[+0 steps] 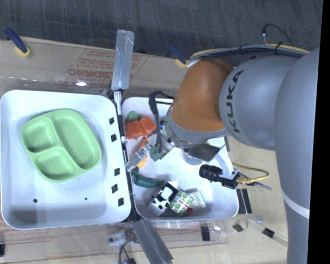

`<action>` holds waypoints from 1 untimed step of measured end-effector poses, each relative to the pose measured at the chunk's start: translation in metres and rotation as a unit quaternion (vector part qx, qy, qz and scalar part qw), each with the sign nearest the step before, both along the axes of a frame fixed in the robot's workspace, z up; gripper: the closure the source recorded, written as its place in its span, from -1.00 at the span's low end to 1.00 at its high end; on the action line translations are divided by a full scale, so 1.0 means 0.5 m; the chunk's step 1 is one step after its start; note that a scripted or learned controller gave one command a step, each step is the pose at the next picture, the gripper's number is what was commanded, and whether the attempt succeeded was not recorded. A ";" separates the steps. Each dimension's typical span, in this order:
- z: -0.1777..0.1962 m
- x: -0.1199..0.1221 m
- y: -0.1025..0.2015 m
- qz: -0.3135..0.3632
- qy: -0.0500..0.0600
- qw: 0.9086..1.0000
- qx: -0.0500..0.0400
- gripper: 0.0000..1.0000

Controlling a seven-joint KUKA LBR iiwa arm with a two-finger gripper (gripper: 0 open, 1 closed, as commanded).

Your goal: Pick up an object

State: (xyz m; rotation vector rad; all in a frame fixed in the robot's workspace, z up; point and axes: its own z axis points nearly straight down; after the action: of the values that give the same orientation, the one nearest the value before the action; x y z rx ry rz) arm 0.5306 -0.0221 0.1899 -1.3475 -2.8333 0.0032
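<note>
My gripper reaches down into the left part of the right bin, below the orange wrist band. An orange object with a small green piece behind it lies just up and left of the gripper, close to it. A teal curved object rests below the gripper on the bin floor. Further toward the front lie a black-and-white object and a green, red and white packet. The arm hides the back right part of this bin.
The left bin holds a light green divided plate. A ridge with black clips separates the two bins. A black cable fitting hangs off the arm over the right bin.
</note>
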 end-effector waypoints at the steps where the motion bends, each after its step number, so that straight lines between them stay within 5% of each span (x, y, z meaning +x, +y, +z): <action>1: -0.001 -0.001 -0.001 -0.001 0.001 1.000 0.000 -1.00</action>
State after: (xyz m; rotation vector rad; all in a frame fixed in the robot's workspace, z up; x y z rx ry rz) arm 0.5302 -0.0227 0.1892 -1.3489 -2.8312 0.0045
